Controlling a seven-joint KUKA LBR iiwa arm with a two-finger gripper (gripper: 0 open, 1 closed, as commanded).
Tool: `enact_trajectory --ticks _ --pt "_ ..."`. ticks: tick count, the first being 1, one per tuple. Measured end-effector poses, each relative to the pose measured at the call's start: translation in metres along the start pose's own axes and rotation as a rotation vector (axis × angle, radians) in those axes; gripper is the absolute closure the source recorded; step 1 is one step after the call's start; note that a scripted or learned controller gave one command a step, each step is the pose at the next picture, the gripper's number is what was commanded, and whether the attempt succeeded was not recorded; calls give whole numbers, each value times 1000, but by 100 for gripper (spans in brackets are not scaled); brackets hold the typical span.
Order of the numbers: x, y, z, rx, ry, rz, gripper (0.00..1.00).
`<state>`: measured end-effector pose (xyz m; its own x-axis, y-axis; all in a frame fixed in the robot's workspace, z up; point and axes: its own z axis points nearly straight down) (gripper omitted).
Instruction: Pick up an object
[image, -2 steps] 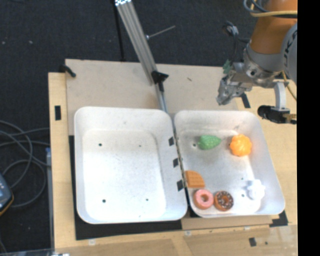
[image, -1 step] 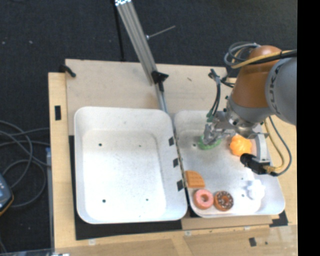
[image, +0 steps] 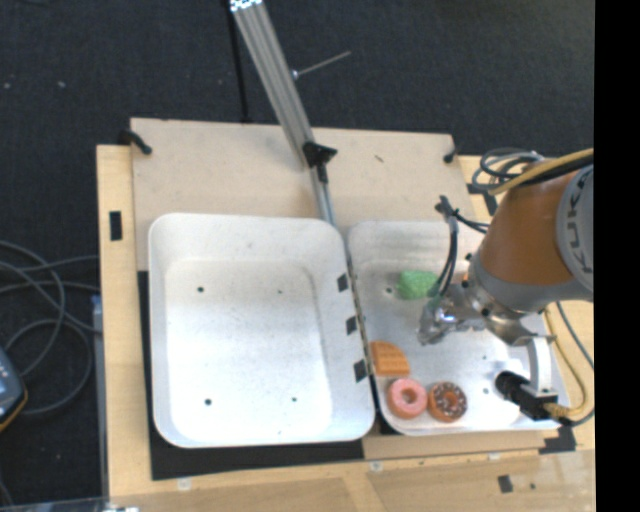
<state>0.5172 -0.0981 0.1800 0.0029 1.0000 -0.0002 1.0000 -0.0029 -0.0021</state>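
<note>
Over the right bin (image: 400, 240), the gripper (image: 432, 328) is lowered.
Its grip state cannot be told; a green object (image: 415, 285) lies just beside it.

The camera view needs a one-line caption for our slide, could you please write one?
Arm's gripper over the right bin, beside a green object; orange block, pink donut and brown donut nearby.

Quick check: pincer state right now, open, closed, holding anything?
Pincer: cannot be told; it hangs over the right bin beside the green object.
</note>
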Motion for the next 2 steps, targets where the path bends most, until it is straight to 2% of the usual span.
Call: enact_trajectory --ticks 1,2 --pt "18 111 -24 -4 0 -4 100" --pt "4 3 -21 -2 0 0 100"
